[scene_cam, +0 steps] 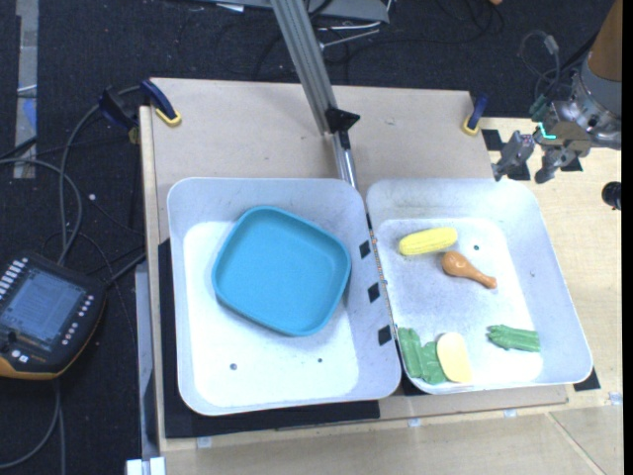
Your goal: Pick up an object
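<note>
Five small toy foods in the right-hand shallow white plastic bin (554, 295), none lifted yet: a yellow plastic corn cob (428, 241) near the bin's far edge; just beside it, toward the near side, an orange-brown plastic drumstick (467, 268); at the near edge a flat green ridged pea-pod piece (421, 355) touching a pale yellow oval slice (455, 357); off to their right, apart, a small green leafy vegetable piece (513, 338). Two-finger gripper (531, 158) on the grey arm up at the right, beyond the right bin's far corner, over the bench and clear of every toy. Two dark fingers parted, nothing between them. In the left-hand white bin (198, 364), a rounded-square light blue plastic plate (282, 283), alone. Judged progress: pick not yet begun; choosing a toy, descent, closing and lifting all left to do.
</note>
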`<state>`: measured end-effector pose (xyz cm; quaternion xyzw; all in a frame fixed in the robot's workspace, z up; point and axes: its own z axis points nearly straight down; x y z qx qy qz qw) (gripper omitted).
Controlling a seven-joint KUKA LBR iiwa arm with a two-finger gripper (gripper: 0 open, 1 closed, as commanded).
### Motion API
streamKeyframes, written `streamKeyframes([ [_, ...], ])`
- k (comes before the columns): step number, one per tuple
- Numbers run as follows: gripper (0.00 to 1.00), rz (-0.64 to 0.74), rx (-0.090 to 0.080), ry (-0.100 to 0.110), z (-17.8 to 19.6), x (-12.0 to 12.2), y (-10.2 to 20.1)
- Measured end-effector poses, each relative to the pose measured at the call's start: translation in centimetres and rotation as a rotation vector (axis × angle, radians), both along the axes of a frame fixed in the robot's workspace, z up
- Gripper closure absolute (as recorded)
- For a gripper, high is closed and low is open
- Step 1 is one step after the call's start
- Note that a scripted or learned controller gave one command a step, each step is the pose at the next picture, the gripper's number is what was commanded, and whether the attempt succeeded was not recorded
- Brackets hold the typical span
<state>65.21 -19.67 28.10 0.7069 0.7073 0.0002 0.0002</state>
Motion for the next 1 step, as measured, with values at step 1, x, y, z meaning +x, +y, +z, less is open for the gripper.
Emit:
streamKeyframes([
  [1,0.0,0.0,0.0,0.0,-0.01,0.0,0.0],
])
